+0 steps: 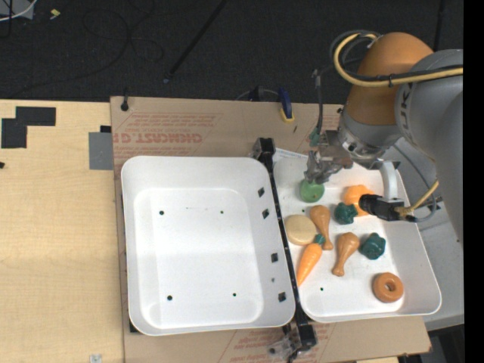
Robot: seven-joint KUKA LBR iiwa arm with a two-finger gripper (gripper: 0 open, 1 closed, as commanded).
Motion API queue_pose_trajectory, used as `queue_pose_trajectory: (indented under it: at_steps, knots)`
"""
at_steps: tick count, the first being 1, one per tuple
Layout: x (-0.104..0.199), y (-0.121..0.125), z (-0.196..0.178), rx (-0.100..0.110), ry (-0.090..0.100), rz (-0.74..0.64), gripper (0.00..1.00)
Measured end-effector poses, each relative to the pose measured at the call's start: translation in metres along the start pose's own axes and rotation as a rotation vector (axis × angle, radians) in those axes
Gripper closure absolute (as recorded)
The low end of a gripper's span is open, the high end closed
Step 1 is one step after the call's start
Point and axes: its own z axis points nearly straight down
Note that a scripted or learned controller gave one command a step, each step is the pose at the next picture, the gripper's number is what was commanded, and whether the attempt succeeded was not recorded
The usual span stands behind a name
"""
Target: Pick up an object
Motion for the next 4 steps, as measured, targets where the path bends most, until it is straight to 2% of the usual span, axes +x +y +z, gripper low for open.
queue_pose_trajectory:
  at_steps: [1, 2, 3, 4]
  knots:
    - [0.036, 0.000, -0.032, 0.002, 0.001, -0.001, 1.00]
    - [0.110, -0.002, 0.006, 0.010, 0.002, -0.003, 1.00]
    - [0.124, 0.000, -0.047, 0.000, 0.000, 0.000, 1.00]
    - [0.195, -0.005, 0.099, 0.018, 0.000, -0.002, 1.00]
